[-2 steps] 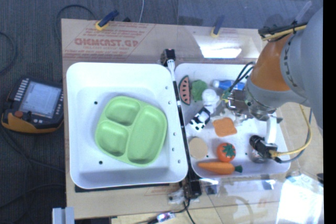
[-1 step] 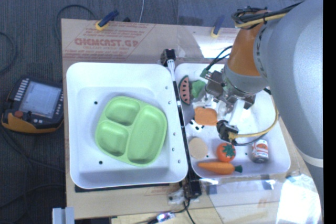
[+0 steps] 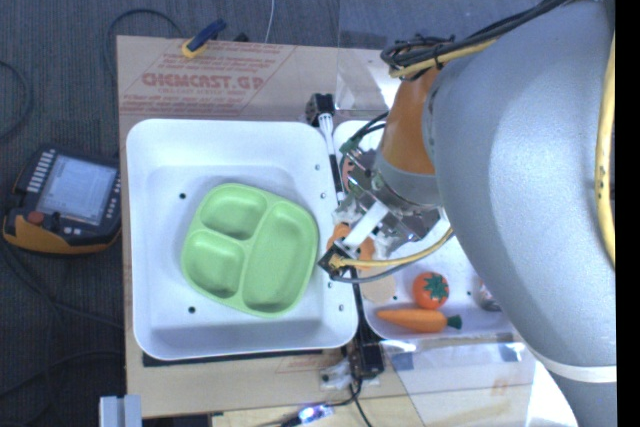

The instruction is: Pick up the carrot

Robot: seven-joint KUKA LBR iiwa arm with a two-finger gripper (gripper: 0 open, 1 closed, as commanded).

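Here the carrot (image 3: 411, 319) lies on its side near the front edge of the right bin (image 3: 395, 332), its green stub pointing right. Just above it sits a small tomato-like toy (image 3: 431, 288), almost touching. The gripper (image 3: 352, 240) hangs over the divide between the two bins, up and left of the carrot and apart from it. Whether it is spread or pressed together I cannot tell, since cables and wrist hardware crowd that spot; something orange shows beside it, too small to name.

The main risk, as I judge it, is the neighbour: a descent aimed slightly high would catch the tomato-like toy instead, or nudge both. The carrot is round and tapered, so a pinch along its length could squirt it out toward the bin's wall. The left bin (image 3: 150, 245), holding a green divided plate (image 3: 252, 249), plays no part.
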